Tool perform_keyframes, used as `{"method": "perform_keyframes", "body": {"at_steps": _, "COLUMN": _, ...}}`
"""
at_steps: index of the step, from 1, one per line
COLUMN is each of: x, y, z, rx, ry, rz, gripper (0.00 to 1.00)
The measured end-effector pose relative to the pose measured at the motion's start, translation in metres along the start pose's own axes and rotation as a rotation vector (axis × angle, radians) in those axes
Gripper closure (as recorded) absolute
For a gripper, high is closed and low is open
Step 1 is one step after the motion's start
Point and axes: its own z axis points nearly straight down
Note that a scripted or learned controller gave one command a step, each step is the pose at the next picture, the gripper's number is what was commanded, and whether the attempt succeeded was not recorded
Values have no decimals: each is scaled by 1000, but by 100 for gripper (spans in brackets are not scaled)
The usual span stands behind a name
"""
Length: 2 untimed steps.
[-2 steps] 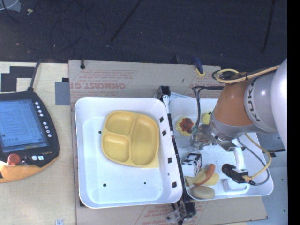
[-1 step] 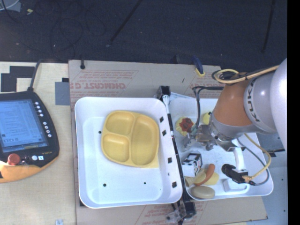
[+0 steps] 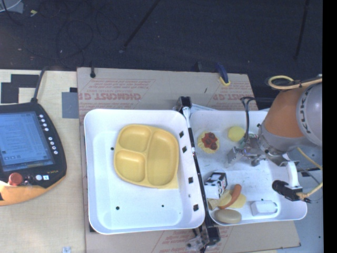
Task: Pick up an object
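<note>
My gripper (image 3: 245, 156) hangs low over the right bin (image 3: 279, 215), near its middle, open, with bare bin floor between the fingers. Just beyond it lies a yellow lemon-like piece (image 3: 236, 134). To its left is a small round yellow tart with a red top (image 3: 209, 141). Nearer the front edge are a black-and-white cube (image 3: 216, 182), a red sausage on a yellow slice (image 3: 234, 195), a tan oval (image 3: 228, 215) and a white block (image 3: 263, 207).
The left bin (image 3: 100, 194) holds a yellow divided plate (image 3: 146, 155). A tablet-style pendant (image 3: 29, 146) lies on the bench at far left. The rim between the two bins (image 3: 190, 162) runs just left of the tart.
</note>
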Motion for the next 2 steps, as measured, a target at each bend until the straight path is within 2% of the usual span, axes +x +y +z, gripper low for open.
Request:
{"method": "perform_keyframes", "body": {"at_steps": 1, "x": -54, "y": 32, "z": 0, "rx": -3, "ry": -2, "rz": -3, "gripper": 0}}
{"method": "perform_keyframes", "body": {"at_steps": 2, "x": 11, "y": 76, "z": 2, "rx": 8, "ry": 4, "rz": -8, "gripper": 0}}
